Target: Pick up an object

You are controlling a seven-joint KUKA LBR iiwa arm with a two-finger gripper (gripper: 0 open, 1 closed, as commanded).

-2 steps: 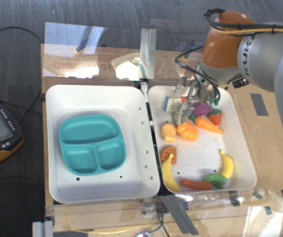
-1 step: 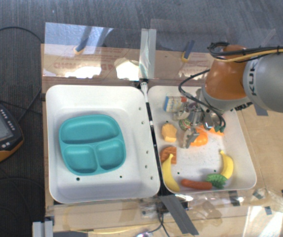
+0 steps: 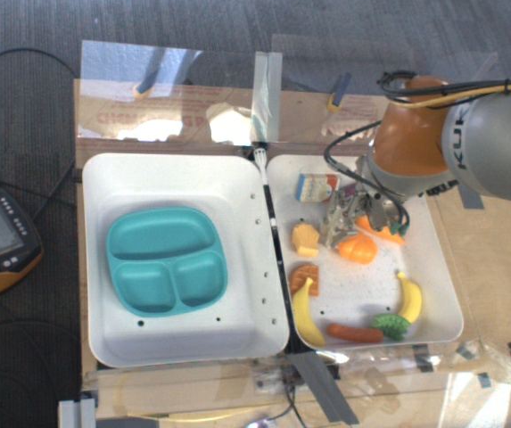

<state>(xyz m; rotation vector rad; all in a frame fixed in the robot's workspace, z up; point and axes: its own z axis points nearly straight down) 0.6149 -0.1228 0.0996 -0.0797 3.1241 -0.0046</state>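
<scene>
My gripper [image 3: 342,224] hangs low inside the right bin [image 3: 433,266], under the orange wrist band, near the bin's upper middle. Just below and right of it lies an orange toy pepper [image 3: 358,251]. A carrot [image 3: 385,231] sits to its right, partly behind the gripper. A yellow cheese wedge [image 3: 305,237] lies to its left, and a small milk carton [image 3: 315,186] lies above left. I see nothing clearly held.
The right bin also holds two bananas [image 3: 305,317] [image 3: 408,298], a red sausage [image 3: 355,333], a broccoli [image 3: 391,325] and an orange slice [image 3: 306,277]. The left bin [image 3: 112,328] holds a teal divided plate [image 3: 166,259]. A ridge divides the bins.
</scene>
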